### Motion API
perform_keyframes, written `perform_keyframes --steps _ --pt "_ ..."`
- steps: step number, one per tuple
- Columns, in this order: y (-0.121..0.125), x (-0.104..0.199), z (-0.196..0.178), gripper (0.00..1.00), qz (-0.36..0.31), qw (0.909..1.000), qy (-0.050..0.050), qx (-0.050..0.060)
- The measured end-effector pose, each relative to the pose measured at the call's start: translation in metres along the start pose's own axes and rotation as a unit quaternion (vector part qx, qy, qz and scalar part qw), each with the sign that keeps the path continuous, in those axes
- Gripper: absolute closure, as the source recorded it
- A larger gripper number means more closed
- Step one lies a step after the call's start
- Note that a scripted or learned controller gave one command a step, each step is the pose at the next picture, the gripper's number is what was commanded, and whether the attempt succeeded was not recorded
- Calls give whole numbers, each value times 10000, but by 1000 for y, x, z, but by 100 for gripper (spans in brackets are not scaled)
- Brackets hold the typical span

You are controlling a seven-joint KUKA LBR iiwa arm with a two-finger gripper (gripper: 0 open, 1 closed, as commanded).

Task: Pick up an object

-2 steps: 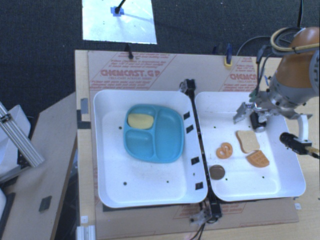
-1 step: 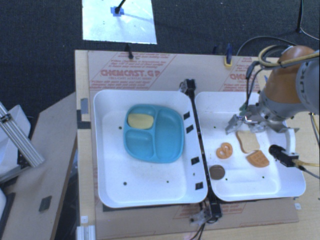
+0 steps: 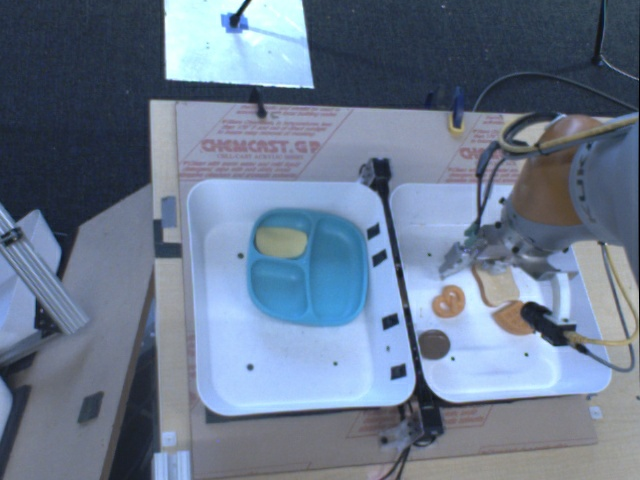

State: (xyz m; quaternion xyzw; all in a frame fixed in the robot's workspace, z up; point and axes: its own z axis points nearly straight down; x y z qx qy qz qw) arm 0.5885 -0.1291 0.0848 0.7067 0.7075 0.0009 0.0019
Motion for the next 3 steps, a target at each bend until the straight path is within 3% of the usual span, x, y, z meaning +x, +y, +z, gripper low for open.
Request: perform_keyframes --steps 1,3 --pt "3 -3 -16 100 3 10000 -34 -64" --pt "17 -11 -108 100 -15 10000 2 3"
